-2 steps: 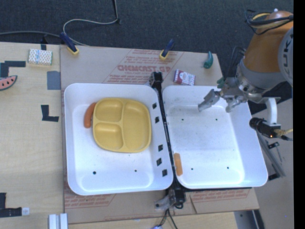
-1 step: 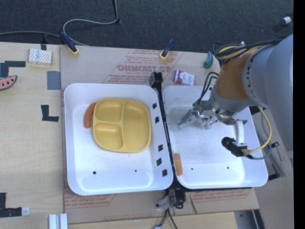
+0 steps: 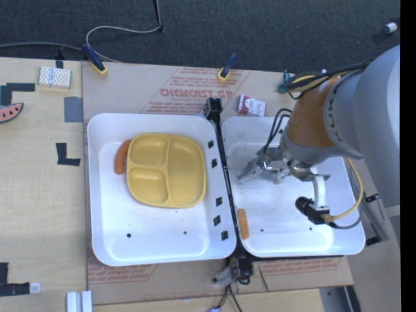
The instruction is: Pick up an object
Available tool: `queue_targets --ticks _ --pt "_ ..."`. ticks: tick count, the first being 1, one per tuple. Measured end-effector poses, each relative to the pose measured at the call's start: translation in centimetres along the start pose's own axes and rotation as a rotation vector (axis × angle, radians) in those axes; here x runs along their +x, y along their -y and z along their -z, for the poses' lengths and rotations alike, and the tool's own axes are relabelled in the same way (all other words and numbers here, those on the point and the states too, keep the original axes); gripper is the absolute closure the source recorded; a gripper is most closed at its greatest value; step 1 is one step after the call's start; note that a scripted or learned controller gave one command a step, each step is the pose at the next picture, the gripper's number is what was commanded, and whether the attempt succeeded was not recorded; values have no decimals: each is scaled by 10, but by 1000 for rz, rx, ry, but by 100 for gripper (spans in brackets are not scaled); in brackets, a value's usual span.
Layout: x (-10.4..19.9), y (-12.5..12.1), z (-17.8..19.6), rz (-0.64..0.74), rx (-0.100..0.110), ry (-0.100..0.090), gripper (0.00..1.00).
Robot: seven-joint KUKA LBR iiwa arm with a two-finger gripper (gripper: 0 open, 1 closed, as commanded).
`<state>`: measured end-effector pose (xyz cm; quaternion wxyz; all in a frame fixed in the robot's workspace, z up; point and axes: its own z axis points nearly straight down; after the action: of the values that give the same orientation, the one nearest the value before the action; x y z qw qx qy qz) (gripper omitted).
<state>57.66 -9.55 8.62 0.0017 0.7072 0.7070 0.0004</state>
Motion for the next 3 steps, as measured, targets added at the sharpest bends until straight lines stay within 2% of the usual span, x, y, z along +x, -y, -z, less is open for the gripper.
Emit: queue_targets --ticks 1,2,3 --pt "-5 34 1 2 -4 0 0" --pt "-6 34 10 1 -4 1 100" --pt "-6 34 10 1 -4 1 0"
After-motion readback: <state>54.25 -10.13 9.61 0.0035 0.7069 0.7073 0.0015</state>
